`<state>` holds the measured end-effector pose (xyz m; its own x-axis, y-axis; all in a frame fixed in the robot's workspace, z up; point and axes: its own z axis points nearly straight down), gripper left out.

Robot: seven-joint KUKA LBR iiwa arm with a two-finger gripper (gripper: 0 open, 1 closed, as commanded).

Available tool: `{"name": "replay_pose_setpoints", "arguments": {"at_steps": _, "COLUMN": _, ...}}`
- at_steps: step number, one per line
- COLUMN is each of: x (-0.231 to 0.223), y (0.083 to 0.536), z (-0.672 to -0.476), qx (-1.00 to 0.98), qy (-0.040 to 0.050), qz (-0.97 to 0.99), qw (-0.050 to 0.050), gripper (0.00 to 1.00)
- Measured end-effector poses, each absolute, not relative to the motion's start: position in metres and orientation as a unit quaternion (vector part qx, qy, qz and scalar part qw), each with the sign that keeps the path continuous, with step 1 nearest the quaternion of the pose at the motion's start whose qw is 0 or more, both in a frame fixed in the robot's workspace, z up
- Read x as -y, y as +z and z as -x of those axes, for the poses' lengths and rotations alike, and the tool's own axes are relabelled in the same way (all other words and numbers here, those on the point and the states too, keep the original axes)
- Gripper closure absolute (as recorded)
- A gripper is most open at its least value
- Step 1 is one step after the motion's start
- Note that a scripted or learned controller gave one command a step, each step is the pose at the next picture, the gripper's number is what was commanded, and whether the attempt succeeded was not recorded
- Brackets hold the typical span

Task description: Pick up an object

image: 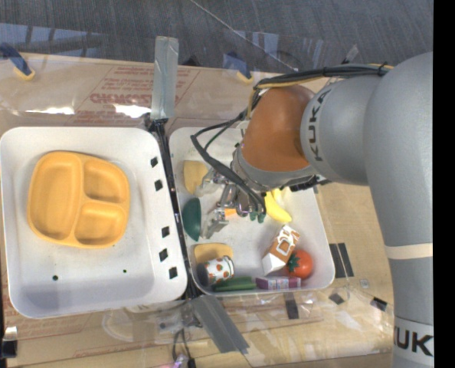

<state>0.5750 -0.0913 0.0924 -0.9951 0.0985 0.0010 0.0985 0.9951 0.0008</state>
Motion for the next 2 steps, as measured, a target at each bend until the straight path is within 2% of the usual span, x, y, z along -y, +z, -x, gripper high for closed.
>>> {"name": "replay_pose_setpoints", "arguments": {"at_steps": 1, "x": 0.090, "y": 0.104, "z": -0.577, "qx": 0.999, "qy": 0.0001, "qz": 0.046, "qw": -0.002, "gripper": 1.00}}
{"name": "replay_pose_setpoints", "arguments": {"at_steps": 2, "x": 0.068, "y": 0.250, "z": -0.651, "qx": 0.999, "qy": 0.0003, "qz": 0.036, "qw": -0.006, "gripper": 1.00}}
